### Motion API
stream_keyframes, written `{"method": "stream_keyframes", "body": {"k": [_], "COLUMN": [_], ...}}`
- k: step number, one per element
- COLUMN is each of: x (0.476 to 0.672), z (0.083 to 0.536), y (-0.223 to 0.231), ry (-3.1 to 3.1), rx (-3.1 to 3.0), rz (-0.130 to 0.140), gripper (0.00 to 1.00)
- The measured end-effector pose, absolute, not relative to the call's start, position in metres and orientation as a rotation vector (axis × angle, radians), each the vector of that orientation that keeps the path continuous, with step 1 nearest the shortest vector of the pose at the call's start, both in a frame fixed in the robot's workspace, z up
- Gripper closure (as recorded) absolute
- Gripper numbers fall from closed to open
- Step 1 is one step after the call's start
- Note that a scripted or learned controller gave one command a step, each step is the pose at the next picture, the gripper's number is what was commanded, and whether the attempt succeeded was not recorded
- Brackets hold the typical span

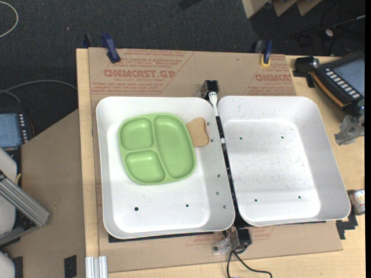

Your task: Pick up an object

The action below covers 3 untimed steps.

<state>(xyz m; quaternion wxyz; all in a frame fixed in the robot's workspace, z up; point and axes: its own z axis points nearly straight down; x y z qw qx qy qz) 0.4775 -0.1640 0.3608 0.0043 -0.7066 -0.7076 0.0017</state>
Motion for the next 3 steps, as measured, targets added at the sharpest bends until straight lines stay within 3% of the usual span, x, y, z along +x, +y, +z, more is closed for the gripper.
{"method": "stream_keyframes", "body": {"k": [1, 2, 3], "x": [0.506, 0.478, 0.519], "z": [0.453, 0.371, 0.410], "y": [-0.198, -0.163, -0.220], "ry": [-2.230, -2.217, -2.225], "rx": [-2.232, -2.214, -2.232], "rz": [-0.007, 0.005, -0.002], "gripper": [1.00, 1.00, 1.00]}}
